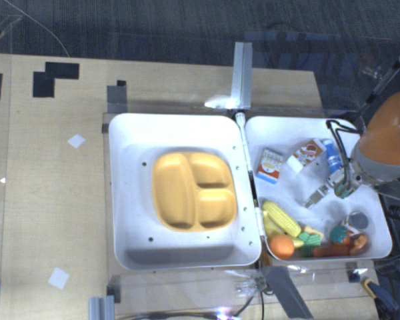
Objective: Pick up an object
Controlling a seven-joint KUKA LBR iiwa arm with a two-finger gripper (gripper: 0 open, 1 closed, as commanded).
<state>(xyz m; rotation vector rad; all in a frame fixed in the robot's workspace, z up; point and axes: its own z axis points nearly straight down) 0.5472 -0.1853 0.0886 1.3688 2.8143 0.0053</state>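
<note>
Jaw state cannot be determined: the two-finger gripper [327, 192] is seen at a slant, and the view does not resolve whether it stands apart or together. Nothing is seen clamped in it. It sits low over a bare patch of the right-hand shallow white bin [384, 245], the arm reaching in from the right.

Candidate objects all lie loose in that bin, apparently scattered at random:
- small red-and-white cardboard carton [269, 165], near the upper left corner
- red-and-white crumpled packet [307, 153] and blue plastic item [331, 157], just above the gripper
- yellow plastic corn cob [281, 219], orange round toy fruit [281, 246] and grey round disc [357, 220], along the lower side

Left-hand white bin [120, 179] carries a yellow moulded compartment tray [192, 190].

Print on the carton and packet is too small to read.
</note>
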